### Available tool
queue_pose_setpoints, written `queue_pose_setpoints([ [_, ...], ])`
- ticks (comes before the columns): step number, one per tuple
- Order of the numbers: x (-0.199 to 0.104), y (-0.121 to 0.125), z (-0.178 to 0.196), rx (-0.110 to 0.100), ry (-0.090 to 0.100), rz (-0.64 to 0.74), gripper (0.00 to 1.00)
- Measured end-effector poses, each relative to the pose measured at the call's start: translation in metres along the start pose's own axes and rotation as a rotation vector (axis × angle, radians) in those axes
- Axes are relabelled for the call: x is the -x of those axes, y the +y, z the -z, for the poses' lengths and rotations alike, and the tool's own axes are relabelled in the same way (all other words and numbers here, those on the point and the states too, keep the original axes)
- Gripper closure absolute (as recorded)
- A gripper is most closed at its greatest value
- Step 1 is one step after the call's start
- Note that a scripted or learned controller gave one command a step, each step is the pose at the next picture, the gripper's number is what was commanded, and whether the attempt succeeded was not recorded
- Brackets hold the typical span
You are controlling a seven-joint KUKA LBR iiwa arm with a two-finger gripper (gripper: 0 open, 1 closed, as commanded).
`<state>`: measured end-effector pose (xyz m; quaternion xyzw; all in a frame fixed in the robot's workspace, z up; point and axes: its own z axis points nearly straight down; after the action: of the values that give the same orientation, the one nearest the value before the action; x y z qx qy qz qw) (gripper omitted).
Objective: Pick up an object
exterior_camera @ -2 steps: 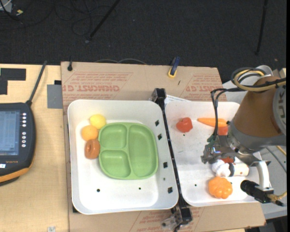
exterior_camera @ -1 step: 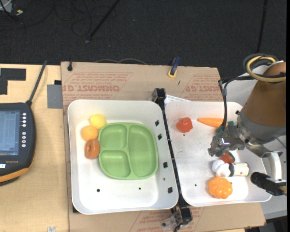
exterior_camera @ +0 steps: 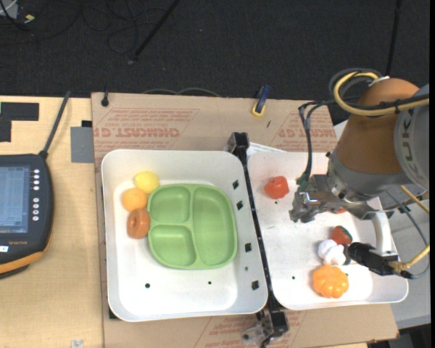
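Gripper (exterior_camera: 301, 210) over right bin (exterior_camera: 290, 281), finger state unclear, red tomato (exterior_camera: 277, 187) just beside

In the right bin (exterior_camera: 290, 267), a red tomato-like piece (exterior_camera: 277, 187) is seen near the far left, an orange pepper-like piece (exterior_camera: 330, 281) near the front, and a small red-and-white item (exterior_camera: 335, 243) between them.

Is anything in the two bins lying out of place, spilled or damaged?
Nothing stands out. The green divided plate lies flat in the left bin, with three round fruits beside it. The right bin holds loose toys, none visibly broken or spilled.
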<state>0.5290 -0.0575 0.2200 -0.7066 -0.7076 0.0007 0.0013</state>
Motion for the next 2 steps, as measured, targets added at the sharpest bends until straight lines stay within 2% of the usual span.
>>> queue_pose_setpoints([
  [1,-0.042,0.03,-0.007,0.0,0.001,0.003,1.0],
  [2,-0.073,0.047,-0.003,0.0,0.0,0.0,1.0],
])
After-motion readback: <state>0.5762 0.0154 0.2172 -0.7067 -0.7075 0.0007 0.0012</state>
